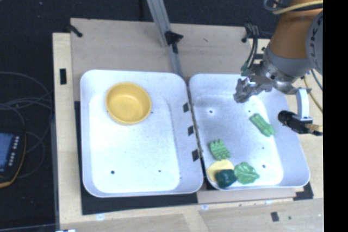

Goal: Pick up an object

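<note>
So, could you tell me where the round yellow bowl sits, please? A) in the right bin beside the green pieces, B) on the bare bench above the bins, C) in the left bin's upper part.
C: the round yellow bowl lies in the left white bin, near its upper left corner.

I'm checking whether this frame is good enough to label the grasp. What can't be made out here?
- Gripper: small and blurred in the camera view; finger state unreadable.
- Dark green object: too small to identify, pressed against the yellow piece in the right bin.
- Arm: cut off by the right edge.
</note>
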Controlling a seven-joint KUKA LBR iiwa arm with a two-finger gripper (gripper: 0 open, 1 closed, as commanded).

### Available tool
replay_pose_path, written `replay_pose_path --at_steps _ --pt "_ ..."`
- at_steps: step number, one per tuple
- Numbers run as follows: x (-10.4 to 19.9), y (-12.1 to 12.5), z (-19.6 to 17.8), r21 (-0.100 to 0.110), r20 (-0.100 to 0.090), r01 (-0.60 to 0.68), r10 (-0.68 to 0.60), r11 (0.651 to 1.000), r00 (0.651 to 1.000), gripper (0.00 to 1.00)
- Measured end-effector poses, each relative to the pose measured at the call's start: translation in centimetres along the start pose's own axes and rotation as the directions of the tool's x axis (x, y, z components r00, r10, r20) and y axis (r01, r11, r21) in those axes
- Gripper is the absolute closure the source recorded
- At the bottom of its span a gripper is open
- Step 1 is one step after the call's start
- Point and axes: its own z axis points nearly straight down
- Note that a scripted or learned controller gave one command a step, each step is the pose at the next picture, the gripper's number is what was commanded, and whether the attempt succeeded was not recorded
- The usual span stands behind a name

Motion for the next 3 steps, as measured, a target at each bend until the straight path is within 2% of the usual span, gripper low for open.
replay_pose_path --at_steps 1,3 --pt "0.0 0.0 -1.1 0.004 -0.001 0.0 0.0 1.0 1.0 1.0" --pt "8.8 -3.2 -2.0 0.005 -0.001 0.003 -0.003 1.0 1.0 1.0"
